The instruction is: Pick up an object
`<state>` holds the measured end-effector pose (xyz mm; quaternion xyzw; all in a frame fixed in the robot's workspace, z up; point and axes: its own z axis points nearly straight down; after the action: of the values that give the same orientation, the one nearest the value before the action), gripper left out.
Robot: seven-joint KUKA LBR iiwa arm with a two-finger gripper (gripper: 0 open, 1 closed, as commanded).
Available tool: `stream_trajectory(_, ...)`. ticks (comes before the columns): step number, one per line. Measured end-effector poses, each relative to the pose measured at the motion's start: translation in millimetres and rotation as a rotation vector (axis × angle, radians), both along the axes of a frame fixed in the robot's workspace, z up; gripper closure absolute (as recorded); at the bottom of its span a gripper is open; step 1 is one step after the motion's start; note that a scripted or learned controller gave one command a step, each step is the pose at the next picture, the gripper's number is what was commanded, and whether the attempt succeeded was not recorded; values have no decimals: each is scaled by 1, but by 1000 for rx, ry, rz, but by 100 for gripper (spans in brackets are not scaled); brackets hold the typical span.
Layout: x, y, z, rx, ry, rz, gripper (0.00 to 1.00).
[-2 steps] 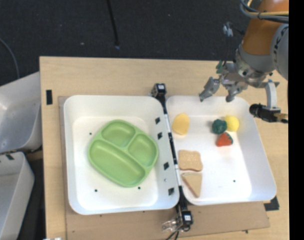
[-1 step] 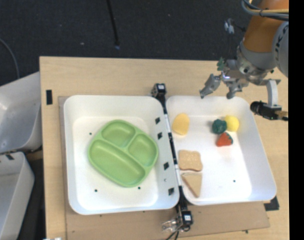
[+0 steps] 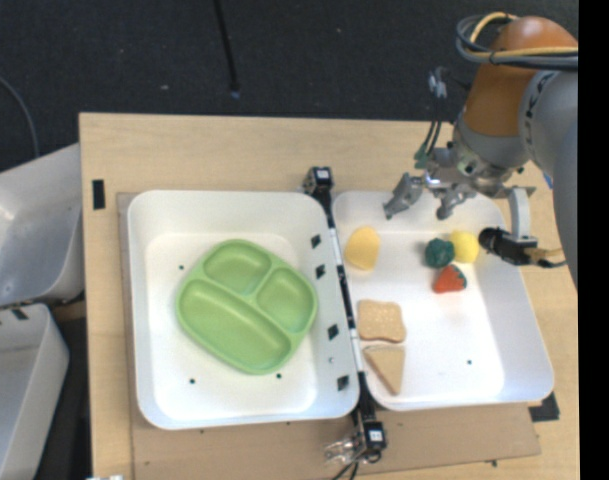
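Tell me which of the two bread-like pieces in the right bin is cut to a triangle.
The lower bread piece, nearest the bin's front edge, tapers to a triangle; the toast slice just above it is roughly square.

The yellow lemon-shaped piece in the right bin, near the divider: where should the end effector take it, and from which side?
Probably from above, across the narrow middle of the yellow piece. It lies alone on the floor of the right bin, rounded and apart from the bread slices, so fingers fit on both sides. The end effector hovers up and right of it.

Dark floor (image 3: 234, 38) behind a wooden bench (image 3: 234, 153); white containers (image 3: 24, 228) at the left.
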<state>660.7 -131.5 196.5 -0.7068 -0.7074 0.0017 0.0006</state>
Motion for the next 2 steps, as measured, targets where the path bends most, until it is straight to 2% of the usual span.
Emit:
stream_trajectory(1, 0, -1, -63, -1, 0, -1, 0)
stream_trajectory(2, 0, -3, -97, -1, -2, -3, 0)
